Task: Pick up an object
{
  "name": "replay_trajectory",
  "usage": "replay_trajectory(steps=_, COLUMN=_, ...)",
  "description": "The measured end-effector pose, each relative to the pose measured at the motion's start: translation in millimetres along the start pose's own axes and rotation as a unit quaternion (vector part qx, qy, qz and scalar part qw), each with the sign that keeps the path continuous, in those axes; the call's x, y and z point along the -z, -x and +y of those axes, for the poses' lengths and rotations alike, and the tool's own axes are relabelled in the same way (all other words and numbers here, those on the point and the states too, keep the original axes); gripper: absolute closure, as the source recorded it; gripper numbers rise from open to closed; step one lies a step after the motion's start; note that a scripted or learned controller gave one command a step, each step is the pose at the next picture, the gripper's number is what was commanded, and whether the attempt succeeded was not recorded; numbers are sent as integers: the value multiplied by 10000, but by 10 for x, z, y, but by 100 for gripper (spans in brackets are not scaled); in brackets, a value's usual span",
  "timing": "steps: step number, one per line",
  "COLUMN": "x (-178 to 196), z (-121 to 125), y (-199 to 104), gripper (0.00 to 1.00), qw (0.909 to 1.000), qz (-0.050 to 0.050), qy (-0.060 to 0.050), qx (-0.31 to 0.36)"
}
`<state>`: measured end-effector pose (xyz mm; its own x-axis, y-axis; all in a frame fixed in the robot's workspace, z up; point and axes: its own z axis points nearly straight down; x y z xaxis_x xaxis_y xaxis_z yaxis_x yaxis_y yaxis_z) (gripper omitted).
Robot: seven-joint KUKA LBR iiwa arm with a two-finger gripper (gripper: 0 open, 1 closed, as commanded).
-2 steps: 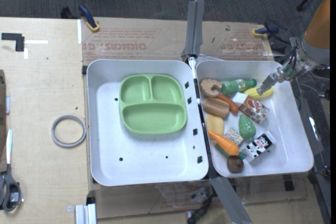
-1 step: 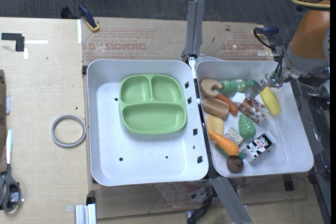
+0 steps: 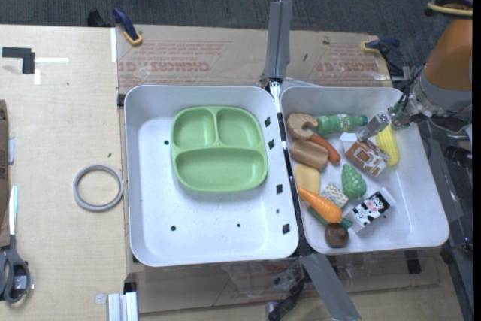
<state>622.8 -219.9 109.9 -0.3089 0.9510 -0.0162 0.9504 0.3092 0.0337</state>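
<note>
While the gripper [image 3: 373,129] hangs low over the right bin [image 3: 421,225], its fingers look near together with nothing plainly between them, though how wide they stand cannot be told at this size. Just beside the fingertips lie the yellow corn [image 3: 387,144] and the brown carton [image 3: 366,156]; the green bottle [image 3: 340,122] lies on the far side of the fingers from the arm. To do this step well, I would settle on the corn, center the fingers across its narrow width, and keep clear of the carton touching it before closing.
</note>
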Motion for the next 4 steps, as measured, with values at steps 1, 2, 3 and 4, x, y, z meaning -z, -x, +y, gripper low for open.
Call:
replay_trajectory(steps=1, x=381, z=388, y=-221, gripper=0, qw=9976, qz=77, qy=-151, qx=678)
replay_trajectory(steps=2, x=-194, z=215, y=54, gripper=0, qw=9993, qz=103, qy=-161, qx=326)
replay_trajectory(steps=3, x=-164, z=-2, y=-634, gripper=0, qw=9985, qz=83, qy=-159, qx=525)
replay_trajectory(steps=4, x=-69, z=2, y=-621, gripper=100, qw=9986, qz=78, qy=-151, qx=507)
